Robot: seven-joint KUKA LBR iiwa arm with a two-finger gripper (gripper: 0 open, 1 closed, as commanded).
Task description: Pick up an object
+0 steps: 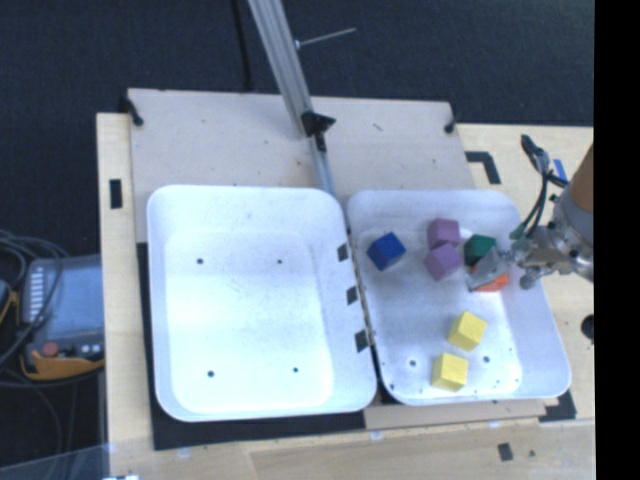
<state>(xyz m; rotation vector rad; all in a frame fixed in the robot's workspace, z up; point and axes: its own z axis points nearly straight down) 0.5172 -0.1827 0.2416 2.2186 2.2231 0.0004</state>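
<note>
Camera view. The arm comes in from three o'clock and its claw hangs low inside the right bin, toward that bin's three o'clock side. The metal tip sits right over a tight cluster: a green cube just at its twelve o'clock and an orange piece just at its six o'clock, partly covered by the tip. How wide the claw stands cannot be told from this slant, and nothing can be seen clamped in it, so no hold can be claimed.

Toward nine o'clock from the claw lie two purple cubes, one touching the other, and further the same way a blue cube near the bin's left wall. At about six o'clock of the claw, well apart from it, two yellow cubes lie near the front rim. All of these rest on the bin floor. The left bin holds no pieces that can be made out.

As a judgement: the reach and the descent look done, with the claw at or near the green and orange pieces. Closing firmly on one of them and lifting it off the floor are left, so the pick is not yet achieved.
</note>
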